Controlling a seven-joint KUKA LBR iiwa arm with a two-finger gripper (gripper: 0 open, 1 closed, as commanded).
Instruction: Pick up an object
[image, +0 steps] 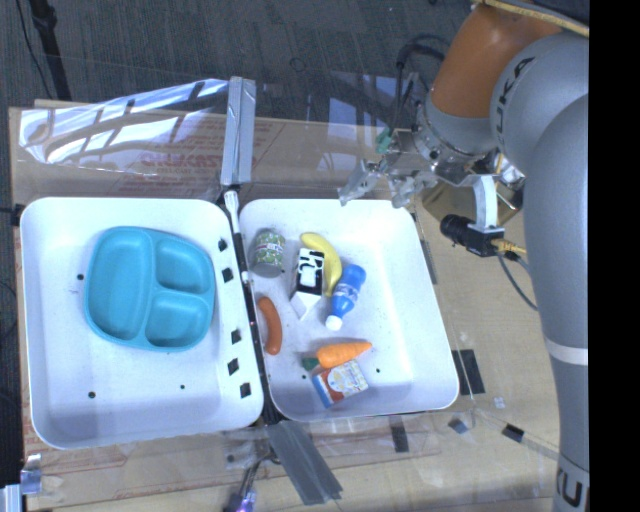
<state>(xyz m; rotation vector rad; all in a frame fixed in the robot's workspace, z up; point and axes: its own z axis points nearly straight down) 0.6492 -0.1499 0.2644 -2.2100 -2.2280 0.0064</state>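
In the right bin (425, 300), a black-and-white label (310, 271), unreadable

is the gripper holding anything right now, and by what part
Nothing is held. The gripper hangs open above the far edge of the right bin, with nothing between its fingers.

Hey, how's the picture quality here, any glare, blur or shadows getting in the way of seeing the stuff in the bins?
Camera view: strong glare on the clear plastic sheet behind the left bin; light is even and soft, with faint shadows under the banana and carrot; things in the right bin look fairly sharp; the end effector is cluttered and hard to read.
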